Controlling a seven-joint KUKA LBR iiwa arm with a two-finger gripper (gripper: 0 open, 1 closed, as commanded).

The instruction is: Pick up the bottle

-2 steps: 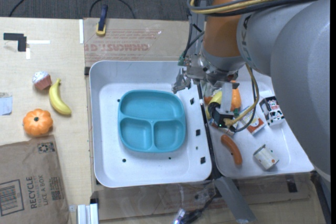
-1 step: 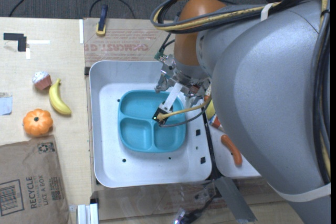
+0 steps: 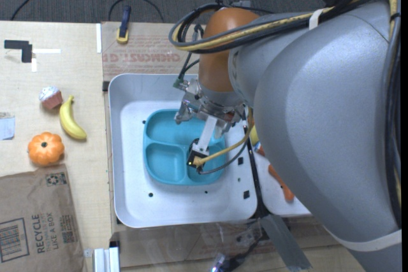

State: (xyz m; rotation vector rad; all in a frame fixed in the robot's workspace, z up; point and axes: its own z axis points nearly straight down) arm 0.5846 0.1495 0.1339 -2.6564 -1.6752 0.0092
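Blue divided tray (image 3: 162,165) lay in white bin (image 3: 131,200); gripper (image 3: 185,110) hung over it, open or closed could not be told, nothing seen held. Bottle: place not discernible, perhaps hidden beneath arm (image 3: 319,105). Pick judged not yet done.

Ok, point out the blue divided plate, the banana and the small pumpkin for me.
blue divided plate (image 3: 164,165): camera view, bare floor of its lower-left compartment.
banana (image 3: 70,121): camera view, middle of its curved body.
pumpkin (image 3: 46,150): camera view, centre of its orange skin.
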